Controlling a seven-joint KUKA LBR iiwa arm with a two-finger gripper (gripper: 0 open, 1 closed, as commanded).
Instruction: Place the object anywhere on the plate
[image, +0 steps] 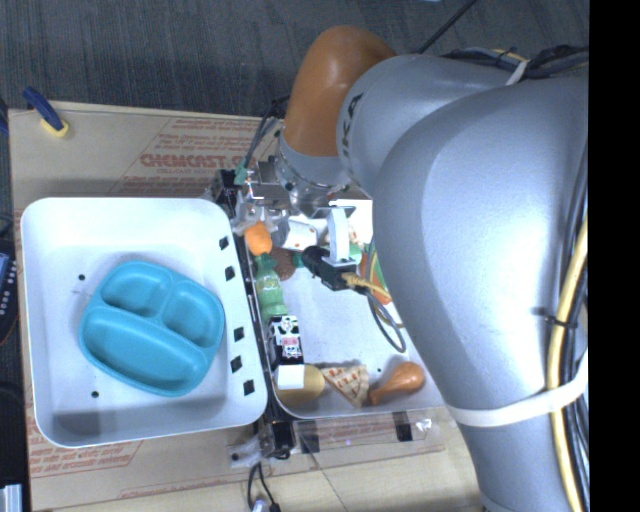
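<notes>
One blue three-compartment plastic plate (152, 325) lies in the left white bin (40, 300) with bare floor around it. The right white bin (330, 405) holds perhaps seven small toy foods (290, 300) crowded along its left wall and near edge. The gripper (290, 215) hangs over them beside an orange ball (258, 240); its jaw state cannot be told.

We're in a robot lab: KUKA arm (470, 220) at 3 o'clock, two white bins (50, 300) on cardboard-covered bench (170, 150).
</notes>
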